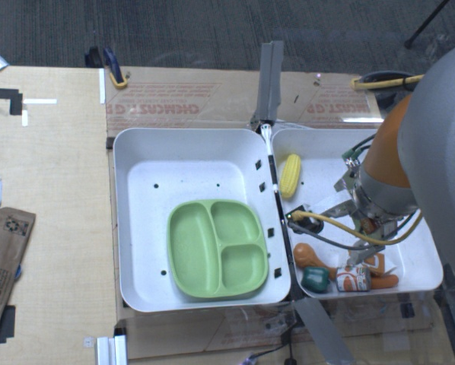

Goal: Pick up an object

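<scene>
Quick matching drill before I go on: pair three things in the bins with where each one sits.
Things:
1. green divided plate
2. corn cob
3. teal object

Places:
a. right bin, near front edge
b. left bin
c. right bin, by the wall between the bins, toward the back

Pairs: 1-b, 2-c, 3-a
</scene>
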